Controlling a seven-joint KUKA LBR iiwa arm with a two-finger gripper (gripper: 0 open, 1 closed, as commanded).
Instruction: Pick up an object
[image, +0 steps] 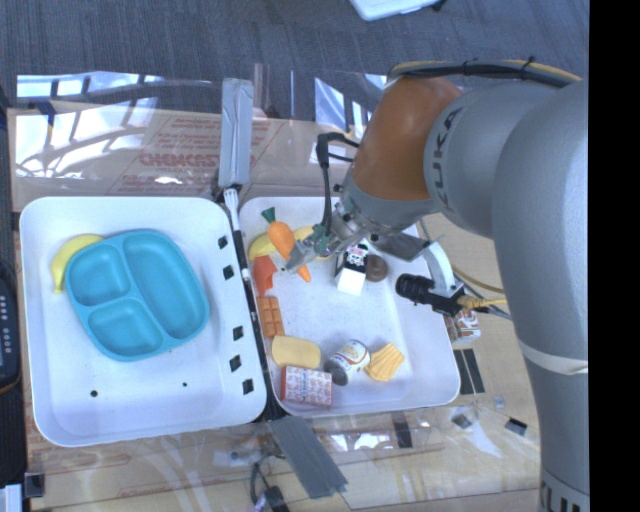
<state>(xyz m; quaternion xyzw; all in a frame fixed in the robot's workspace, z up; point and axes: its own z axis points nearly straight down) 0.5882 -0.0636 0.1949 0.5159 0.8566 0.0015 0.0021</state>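
I'm looking down on a wooden bench (180, 150) under a glossy clear sheet, with bright window-like reflections (70, 120) across its far left. Beyond it there's dark grey carpet (150, 35). Grey tape strips (308, 455) at the near edge.

Glossy plastic blue tray (140, 292); smooth white bins (50, 400).

text: faint red mirrored lettering on the clear sheet (165, 150) lying on the bench beyond the left bin, too washed out to be read | label: printed red pattern on a small box (306, 385) at the near edge of the right bin, characters too small to tell
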